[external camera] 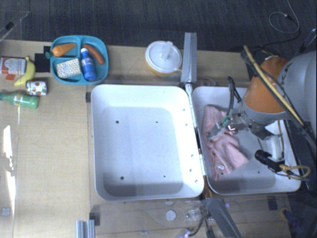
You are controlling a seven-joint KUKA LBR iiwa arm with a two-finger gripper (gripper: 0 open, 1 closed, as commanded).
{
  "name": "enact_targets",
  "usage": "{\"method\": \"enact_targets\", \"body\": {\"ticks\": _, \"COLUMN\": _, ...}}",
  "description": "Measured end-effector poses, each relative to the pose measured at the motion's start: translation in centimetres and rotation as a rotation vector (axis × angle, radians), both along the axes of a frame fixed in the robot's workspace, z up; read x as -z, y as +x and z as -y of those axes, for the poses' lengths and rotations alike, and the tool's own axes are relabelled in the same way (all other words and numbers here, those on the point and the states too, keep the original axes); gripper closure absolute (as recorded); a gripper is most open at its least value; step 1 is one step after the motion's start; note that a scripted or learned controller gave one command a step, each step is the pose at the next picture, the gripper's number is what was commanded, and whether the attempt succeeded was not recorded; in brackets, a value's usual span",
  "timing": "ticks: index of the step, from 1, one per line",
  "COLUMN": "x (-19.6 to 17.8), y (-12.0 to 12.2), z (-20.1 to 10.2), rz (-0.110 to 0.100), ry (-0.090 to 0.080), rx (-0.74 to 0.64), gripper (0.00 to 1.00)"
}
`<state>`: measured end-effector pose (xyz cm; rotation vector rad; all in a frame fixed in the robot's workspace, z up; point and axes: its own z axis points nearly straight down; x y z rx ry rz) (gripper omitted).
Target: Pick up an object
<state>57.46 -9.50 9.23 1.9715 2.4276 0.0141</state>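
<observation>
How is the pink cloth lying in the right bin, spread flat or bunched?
Bunched. The pink cloth lies crumpled in folds along the left side of the right bin, with the gripper right over it.

Arm (277, 90) cut off by right edge. It hides part of right bin (247, 182). Gripper (224, 127) sits over pink cloth (224, 150); finger state too small to tell. Left-edge carton (11, 66) label unreadable.
</observation>
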Motion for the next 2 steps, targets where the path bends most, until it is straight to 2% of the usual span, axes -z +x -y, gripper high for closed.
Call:
{"method": "enact_targets", "body": {"ticks": 1, "x": 0.1, "y": 5.1, "z": 1.7, "rz": -0.001, "ry": 0.000, "rx": -0.045, "gripper": 0.00}}
{"method": "enact_targets", "body": {"ticks": 2, "x": 0.3, "y": 9.1, "z": -0.4, "rz": -0.014, "ry": -0.001, "rx": -0.041, "gripper": 0.00}}
